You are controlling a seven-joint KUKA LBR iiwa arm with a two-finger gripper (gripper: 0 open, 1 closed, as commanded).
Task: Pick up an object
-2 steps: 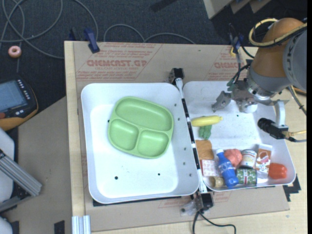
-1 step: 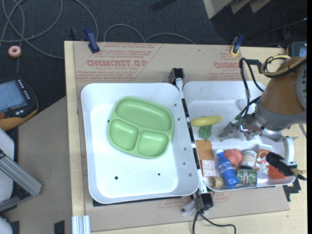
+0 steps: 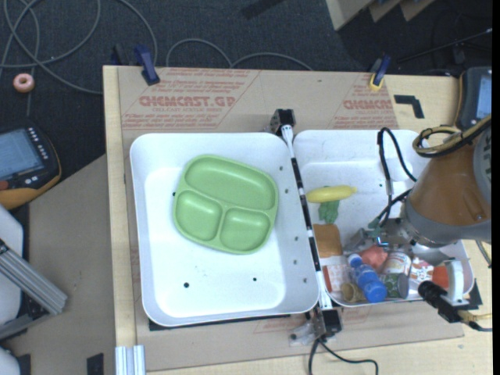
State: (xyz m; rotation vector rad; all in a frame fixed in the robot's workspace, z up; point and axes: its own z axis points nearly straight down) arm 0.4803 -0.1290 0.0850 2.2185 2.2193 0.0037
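The right bin (image 3: 351, 151) holds a pile of small items at its near end. Among them are a yellow banana (image 3: 331, 194), a green piece (image 3: 329, 212) just below it, a brown box (image 3: 327, 240), a blue bottle (image 3: 367, 281) and a red item (image 3: 374, 255). My gripper (image 3: 385, 248) reaches down into this pile from the right, just above the red item and the blue bottle. The arm's grey wrist and orange band (image 3: 445, 198) hide the bin's right side and part of the pile.
A green three-compartment plate (image 3: 225, 203) lies in the left bin (image 3: 156, 272), toward its far side. A black divider rail (image 3: 301, 209) runs between the two bins. Black cable (image 3: 388, 162) loops over the right bin's far end. Blue clamps (image 3: 145, 64) hold the board's far edge.
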